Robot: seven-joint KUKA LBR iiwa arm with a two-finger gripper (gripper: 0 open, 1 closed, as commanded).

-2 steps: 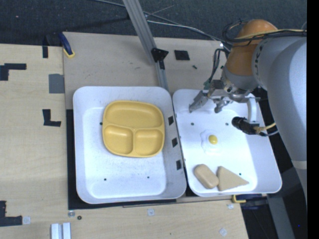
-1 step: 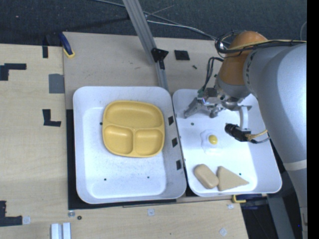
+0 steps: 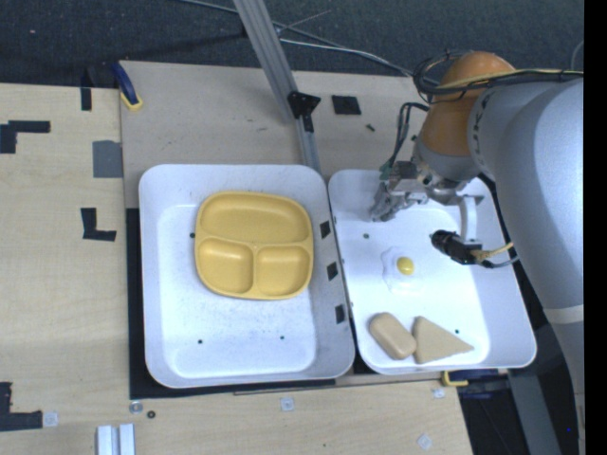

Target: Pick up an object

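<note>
View from above the table (image 3: 57, 254). My gripper (image 3: 384, 207) hangs over the far end of the right bin (image 3: 503, 330); I cannot tell whether anything is in its grasp. A small yellow object (image 3: 406, 266) lies mid-bin, near it. A tan oval piece (image 3: 392, 336) and tan wedge (image 3: 438, 339) rest side by side at the near end. The left bin (image 3: 161, 282) holds a yellow divided plate (image 3: 254, 245).

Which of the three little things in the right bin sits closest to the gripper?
The small yellow ball, mid-bin below the gripper; the tan oval piece and tan wedge lie by the near edge.
</note>
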